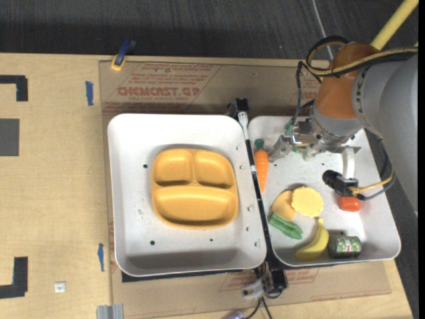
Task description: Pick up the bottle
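A small dark green bottle (pixel 345 246) lies on its side in the front right corner of the right bin (pixel 382 224), just right of a yellow banana (pixel 317 240). My gripper (pixel 297 142) hangs low over the back left part of that bin, under the grey wrist with the orange band. It is far from the bottle, about a bin's length behind it and to its left. Nothing shows in its grasp.
An orange carrot (pixel 261 168) lies by the right bin's left wall, with a small teal piece (pixel 259 142) behind it. A yellow round piece (pixel 307 201), a green pod (pixel 286 226) and a red piece (pixel 350 204) lie mid-bin. The left bin (pixel 126 178) holds a yellow divided plate (pixel 194 185).
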Robot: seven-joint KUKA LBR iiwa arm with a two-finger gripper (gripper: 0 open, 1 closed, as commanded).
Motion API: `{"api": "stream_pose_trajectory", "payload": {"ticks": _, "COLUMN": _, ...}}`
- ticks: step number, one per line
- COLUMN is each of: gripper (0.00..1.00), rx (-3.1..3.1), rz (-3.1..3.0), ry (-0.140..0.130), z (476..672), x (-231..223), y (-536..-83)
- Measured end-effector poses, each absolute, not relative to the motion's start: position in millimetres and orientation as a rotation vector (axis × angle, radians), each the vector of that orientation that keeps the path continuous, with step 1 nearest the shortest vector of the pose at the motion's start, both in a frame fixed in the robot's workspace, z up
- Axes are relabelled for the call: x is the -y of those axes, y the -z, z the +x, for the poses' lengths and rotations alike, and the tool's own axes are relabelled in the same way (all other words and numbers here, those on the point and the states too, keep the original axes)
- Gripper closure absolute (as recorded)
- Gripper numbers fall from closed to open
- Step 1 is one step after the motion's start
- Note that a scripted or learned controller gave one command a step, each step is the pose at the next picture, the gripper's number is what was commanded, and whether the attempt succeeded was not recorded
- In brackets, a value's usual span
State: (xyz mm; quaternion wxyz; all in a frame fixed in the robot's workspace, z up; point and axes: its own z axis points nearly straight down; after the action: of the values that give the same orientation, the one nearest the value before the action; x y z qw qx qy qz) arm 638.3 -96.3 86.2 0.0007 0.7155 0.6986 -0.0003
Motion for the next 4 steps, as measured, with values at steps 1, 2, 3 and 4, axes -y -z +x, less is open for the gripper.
{"api": "stream_pose_trajectory", "payload": {"ticks": 1, "gripper": 0.00, "rx": -1.978, "rz": 2.439, "ry": 0.001, "z": 565.1, "x": 130.6, "y": -86.9}}
{"api": "stream_pose_trajectory", "payload": {"ticks": 2, "gripper": 0.00, "rx": -1.987, "rz": 2.432, "ry": -0.002, "z": 632.2, "x": 81.9, "y": -185.4}}
{"api": "stream_pose_trajectory", "payload": {"ticks": 3, "gripper": 0.00, "rx": -2.017, "rz": 2.410, "ry": 0.003, "z": 652.5, "x": 126.5, "y": -120.6}}
{"api": "stream_pose_trajectory", "payload": {"ticks": 4, "gripper": 0.00, "rx": -1.911, "rz": 2.495, "ry": 0.001, "z": 660.1, "x": 136.4, "y": -85.3}}
